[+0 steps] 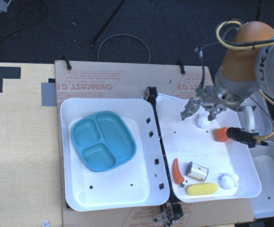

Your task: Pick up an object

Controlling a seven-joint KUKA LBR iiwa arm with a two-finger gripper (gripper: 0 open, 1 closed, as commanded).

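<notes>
Pale wooden counter (19,141) | hand (201,111) spread apart above small white ball (203,122) in right white bin (243,162) | nothing gripped, pick pending

**Dark floor behind a pale bench**

A dark carpeted floor (80,18) runs across the twelve o'clock side, strewn with thin black cables (123,46), one looped in a ring. At nine o'clock lies a light wooden benchtop (19,141) carrying grey and dark blue rectangular patches (47,93). A printed cardboard sheet (108,82) covers the centre. Lighting is even.
</notes>
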